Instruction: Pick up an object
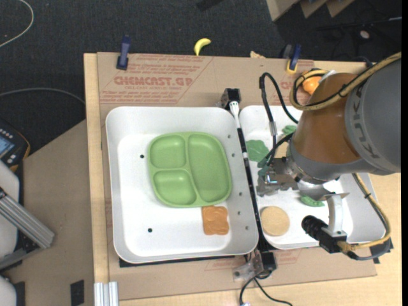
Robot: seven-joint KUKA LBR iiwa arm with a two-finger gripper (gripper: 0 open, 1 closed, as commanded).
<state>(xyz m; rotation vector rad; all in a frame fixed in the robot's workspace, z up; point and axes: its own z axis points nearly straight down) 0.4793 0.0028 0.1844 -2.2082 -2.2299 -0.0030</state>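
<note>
The grey arm with its orange band reached in over the right-hand shallow white bin [357,225], and its two-finger gripper [273,177] hung low near that bin's left wall — whether it was apart or together, I could not tell. Nothing could be seen gripped, so the pick looked not yet done. The likeliest candidates lay close by: a flat green leaf-shaped piece [256,150] just above the gripper and a round tan biscuit-like disc [275,220] just below it. In the left-hand white bin [121,171] sat a green three-compartment plastic plate [190,169] with an orange waffle-like square [215,220] beside its lower edge. Both bins rested on a brown cardboard-covered bench [153,78], with dark carpet [95,18] beyond it.
</note>
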